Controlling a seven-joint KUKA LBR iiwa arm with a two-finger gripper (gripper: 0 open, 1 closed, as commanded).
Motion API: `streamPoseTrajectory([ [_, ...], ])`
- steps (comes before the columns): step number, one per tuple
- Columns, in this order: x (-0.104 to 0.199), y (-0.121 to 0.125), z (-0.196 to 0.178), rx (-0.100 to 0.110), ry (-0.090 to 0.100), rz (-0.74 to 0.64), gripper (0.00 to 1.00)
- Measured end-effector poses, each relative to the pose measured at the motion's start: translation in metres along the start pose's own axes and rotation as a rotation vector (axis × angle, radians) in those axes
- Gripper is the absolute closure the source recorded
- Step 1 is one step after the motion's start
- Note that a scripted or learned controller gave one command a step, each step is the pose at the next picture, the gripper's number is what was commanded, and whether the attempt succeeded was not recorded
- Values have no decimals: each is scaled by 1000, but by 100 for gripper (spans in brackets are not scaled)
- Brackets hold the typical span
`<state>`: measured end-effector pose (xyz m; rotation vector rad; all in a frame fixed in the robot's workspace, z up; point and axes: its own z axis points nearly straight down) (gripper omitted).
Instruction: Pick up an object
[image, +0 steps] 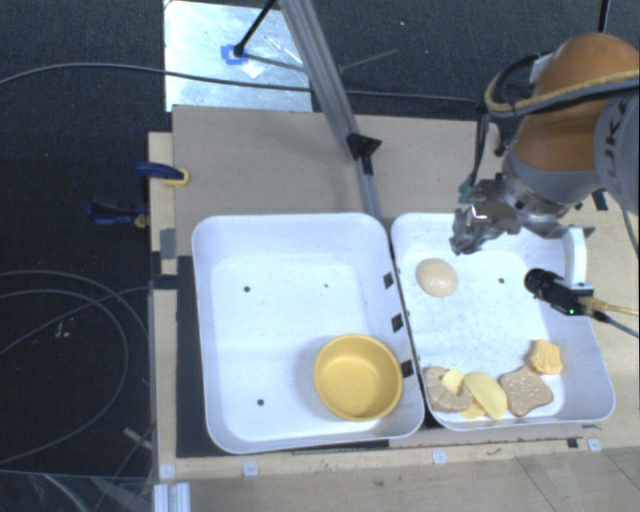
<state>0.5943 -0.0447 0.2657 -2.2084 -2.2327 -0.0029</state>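
Your hand (468, 240) hovers just above the beige egg (436, 277) in the right bin (500, 310) (its grip state you cannot tell).

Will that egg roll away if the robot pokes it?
Probably. The egg looks round and smooth, so a nudge from the gripper could send it wobbling across the flat right bin. Its smooth shell also looks likely to slip between the fingers.
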Motion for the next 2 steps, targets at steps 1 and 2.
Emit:
streamPoseTrajectory([
  [1,54,-20,16,1,0,0,100],
  [2,105,-43,30,2,0,0,100],
])
